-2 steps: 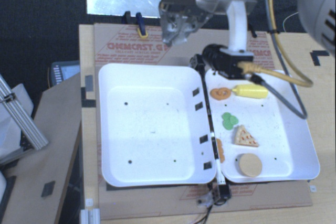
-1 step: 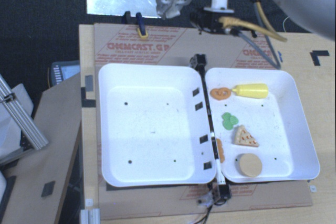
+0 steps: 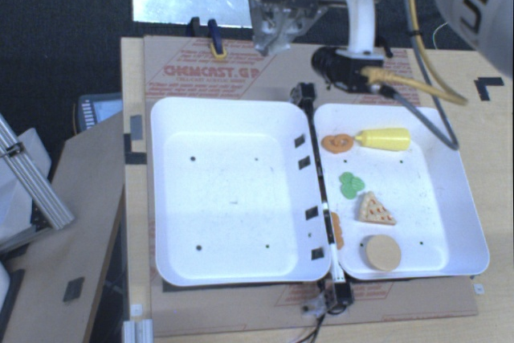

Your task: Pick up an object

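**Risk of a missed grab in the crowded right bin**

Trouble seems most likely to come from how the pieces lie. All of them sit in the right bin (image 3: 462, 197): a yellow bottle (image 3: 384, 140) near its far edge with an orange slice (image 3: 338, 143) just beside it, a green piece (image 3: 350, 185) and a pizza wedge (image 3: 375, 210) close together mid-bin, a round wooden disc (image 3: 381, 252) near the front edge, and a small orange bit (image 3: 336, 230) tucked against the dividing wall. I judge that the flat, thin ones could slip out from under the claw, the neighbours could get nudged, and the piece at the wall leaves little room for a finger. The left bin (image 3: 161, 197) offers nothing to aim at.

The claw (image 3: 273, 32) hangs high above the far edge of the bench (image 3: 136, 76), well apart from everything; whether it is wide or narrow I cannot tell, and nothing shows in it.

Red lettering on the board beyond the bins reads "CHEMCAST", and the arm carries the letters "UK".
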{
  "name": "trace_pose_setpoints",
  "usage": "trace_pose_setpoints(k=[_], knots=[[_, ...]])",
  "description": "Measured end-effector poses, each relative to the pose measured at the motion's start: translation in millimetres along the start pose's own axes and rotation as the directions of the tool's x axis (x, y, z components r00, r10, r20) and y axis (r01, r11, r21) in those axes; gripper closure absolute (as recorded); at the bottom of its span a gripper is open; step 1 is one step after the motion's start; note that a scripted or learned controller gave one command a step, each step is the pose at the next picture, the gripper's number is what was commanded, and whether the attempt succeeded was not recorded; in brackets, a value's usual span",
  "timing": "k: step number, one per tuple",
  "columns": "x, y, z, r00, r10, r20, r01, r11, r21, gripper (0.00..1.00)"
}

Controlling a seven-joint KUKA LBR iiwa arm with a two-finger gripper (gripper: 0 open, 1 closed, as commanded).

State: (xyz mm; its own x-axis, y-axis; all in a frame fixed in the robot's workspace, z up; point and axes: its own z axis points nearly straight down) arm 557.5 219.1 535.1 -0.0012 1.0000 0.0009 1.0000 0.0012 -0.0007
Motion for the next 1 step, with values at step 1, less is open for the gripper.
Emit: trace_pose_setpoints(k=[1], knots=[[15.3, 69.5, 0.1, 1.000, 0.002, 0.000, -0.002, 1.000, -0.006, 1.00]])
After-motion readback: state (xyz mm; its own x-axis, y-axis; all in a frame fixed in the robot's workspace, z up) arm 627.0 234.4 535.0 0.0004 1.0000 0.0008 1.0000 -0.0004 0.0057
